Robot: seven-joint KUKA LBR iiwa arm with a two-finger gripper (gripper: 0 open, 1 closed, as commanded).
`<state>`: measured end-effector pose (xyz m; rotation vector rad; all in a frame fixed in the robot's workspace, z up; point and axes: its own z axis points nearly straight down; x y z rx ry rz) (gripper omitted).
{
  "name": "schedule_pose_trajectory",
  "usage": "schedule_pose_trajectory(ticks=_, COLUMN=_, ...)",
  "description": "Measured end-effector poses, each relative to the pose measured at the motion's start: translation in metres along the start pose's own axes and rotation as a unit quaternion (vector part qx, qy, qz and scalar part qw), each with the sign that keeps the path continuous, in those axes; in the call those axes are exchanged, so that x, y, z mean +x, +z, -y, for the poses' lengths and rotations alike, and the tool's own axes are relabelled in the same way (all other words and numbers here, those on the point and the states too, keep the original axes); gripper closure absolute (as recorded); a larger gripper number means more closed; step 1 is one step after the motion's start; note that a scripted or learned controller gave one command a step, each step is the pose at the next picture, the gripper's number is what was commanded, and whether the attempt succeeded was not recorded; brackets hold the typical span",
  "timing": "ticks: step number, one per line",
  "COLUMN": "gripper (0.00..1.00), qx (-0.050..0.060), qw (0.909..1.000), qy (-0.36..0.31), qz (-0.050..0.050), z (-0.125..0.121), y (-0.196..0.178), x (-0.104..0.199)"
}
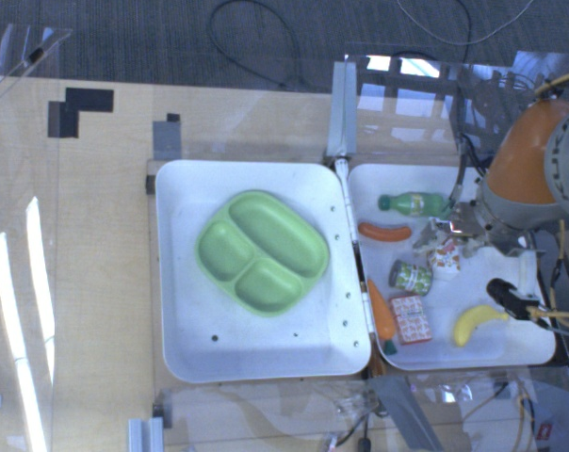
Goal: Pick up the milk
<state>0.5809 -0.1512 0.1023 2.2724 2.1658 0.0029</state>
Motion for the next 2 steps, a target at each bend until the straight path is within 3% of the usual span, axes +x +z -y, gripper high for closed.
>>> schedule_pose_trajectory(ticks=1, gripper=1.0, qx=-0.004, qw=1.0, qy=-0.001, qz=0.0, z=-0.002, y=-0.012, x=0.001)
schedule_pose_trajectory(ticks=2, gripper=1.0, qx=-0.001, qw=0.9934, qy=0.115, qz=-0.001, z=-0.02, y=-0.084, x=0.088)
